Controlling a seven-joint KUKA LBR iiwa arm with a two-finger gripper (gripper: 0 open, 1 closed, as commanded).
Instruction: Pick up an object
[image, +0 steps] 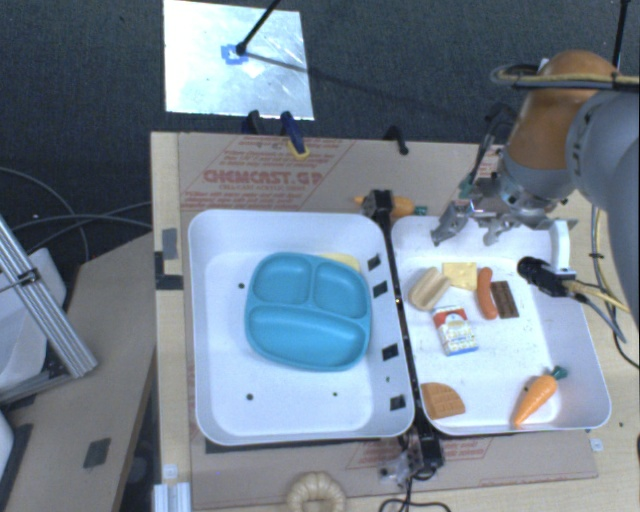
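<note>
- We see the hand (466, 236) above the far edge of the right bin (565, 345), its two fingers (443, 228) spread wide with nothing between them.
- The things to pick lie in the right bin, all below the hand and apart from it.
- Nearest the hand, a pale bread roll (428, 288) lies tilted near the bin's left edge, and a yellow cheese slice (461, 274) lies just beside it, towards the far edge.
- A reddish sausage (486, 292) lies next to the cheese slice, and a brown chocolate bar (503, 299) is just beside the sausage on its right; we cannot tell whether the two touch.
- A small carton (456, 331), red, white and blue, lies in the middle of the bin, just nearer to us than the bread roll.
- A brown bread piece (443, 400) sits in the near left corner of the bin.
- An orange carrot (535, 396) with a green top lies tilted near the near right corner.
- In the left bin (222, 300) a blue divided plate (308, 309) lies in the middle, and something yellow (344, 261) peeks out at the plate's far edge; we cannot tell what it is.
- Both bins rest side by side on the table (330, 165).
</note>
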